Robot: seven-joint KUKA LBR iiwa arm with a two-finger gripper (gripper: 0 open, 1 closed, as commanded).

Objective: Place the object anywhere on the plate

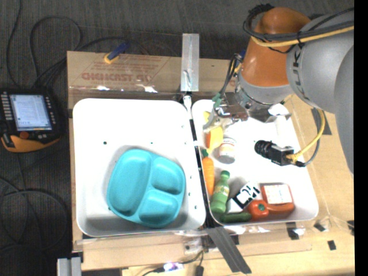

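A blue sectioned plate (146,187) lies in the left white bin (92,125), toward its front. My gripper (220,115) hangs below the orange wrist band, over the back left corner of the right bin (302,171). Right beneath it sits a yellow wedge-shaped object (214,136), with a small white cup (226,149) beside it. Whether the gripper touches the yellow object cannot be made out. The gripper is well to the right of the plate, across the wall between the bins.
The right bin also holds an orange carrot (207,173), a green bottle (220,192), a black-and-white piece (245,195), a red box (276,195), a red toy vegetable (258,209) and a dark green piece (233,216). A black unit with a yellow cable (275,152) hangs off the arm.
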